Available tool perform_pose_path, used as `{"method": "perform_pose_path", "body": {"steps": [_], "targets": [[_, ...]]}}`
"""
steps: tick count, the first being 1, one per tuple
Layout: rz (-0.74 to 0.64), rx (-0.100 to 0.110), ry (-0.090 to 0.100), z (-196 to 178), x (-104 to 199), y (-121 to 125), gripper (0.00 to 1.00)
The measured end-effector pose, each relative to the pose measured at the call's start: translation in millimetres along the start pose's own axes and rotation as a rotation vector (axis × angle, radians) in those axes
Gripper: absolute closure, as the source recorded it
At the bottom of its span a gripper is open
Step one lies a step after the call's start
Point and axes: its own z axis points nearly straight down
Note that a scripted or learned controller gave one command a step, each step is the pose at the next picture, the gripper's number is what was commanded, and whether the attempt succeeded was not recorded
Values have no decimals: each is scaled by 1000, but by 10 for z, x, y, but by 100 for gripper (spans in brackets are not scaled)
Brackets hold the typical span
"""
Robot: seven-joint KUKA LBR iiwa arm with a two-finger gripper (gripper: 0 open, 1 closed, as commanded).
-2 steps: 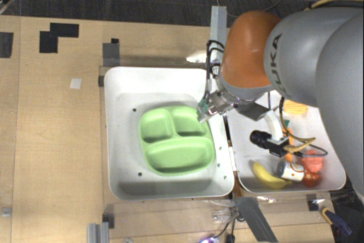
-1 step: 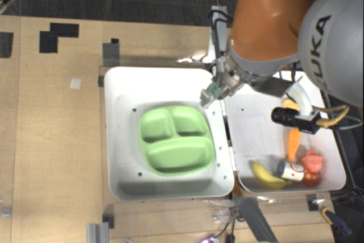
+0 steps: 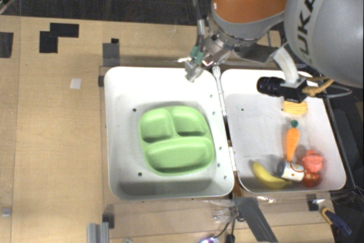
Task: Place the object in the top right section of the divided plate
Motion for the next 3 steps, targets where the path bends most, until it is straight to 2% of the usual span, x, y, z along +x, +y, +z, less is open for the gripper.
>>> {"method": "perform_pose_path", "body": {"steps": [1, 2, 3], "targets": [[-314, 2, 2, 241, 664, -272, 100], [-705, -3, -2, -174, 356, -519, 100], [-1114, -2, -1, 20, 375, -310, 100]]}}
